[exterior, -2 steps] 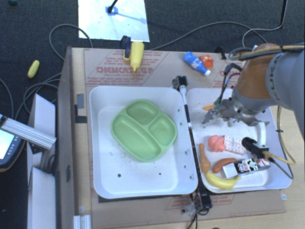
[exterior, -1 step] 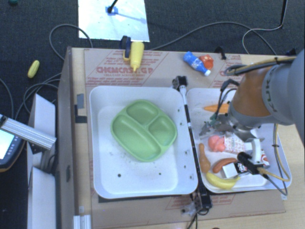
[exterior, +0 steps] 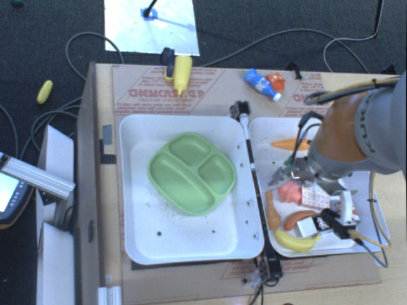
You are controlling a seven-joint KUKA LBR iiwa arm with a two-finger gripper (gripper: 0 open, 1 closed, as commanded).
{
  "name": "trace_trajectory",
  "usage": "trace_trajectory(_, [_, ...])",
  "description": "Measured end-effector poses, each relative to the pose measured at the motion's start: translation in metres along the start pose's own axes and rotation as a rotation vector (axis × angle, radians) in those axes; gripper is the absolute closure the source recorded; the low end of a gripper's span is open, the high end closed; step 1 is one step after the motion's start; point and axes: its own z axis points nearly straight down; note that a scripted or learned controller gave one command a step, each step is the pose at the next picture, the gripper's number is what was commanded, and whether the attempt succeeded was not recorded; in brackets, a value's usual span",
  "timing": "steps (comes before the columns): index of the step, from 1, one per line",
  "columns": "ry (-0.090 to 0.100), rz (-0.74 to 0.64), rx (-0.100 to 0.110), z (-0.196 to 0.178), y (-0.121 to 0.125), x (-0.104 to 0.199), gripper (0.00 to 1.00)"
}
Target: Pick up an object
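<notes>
Several toys, banana [exterior: 294, 240] and sausage [exterior: 299, 220], crowd the gripper [exterior: 294, 182].

Grey arm [exterior: 381, 129], orange band (black cables)

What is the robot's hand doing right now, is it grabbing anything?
Hand: low in the right bin, right by the pink toy; open or closed cannot be told, and no grasp shows.
</notes>
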Motion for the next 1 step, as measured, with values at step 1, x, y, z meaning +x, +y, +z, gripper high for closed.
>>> trace_trajectory(1, [0.0,0.0,0.003,-0.0094,-0.0003,-0.0006,1.0])
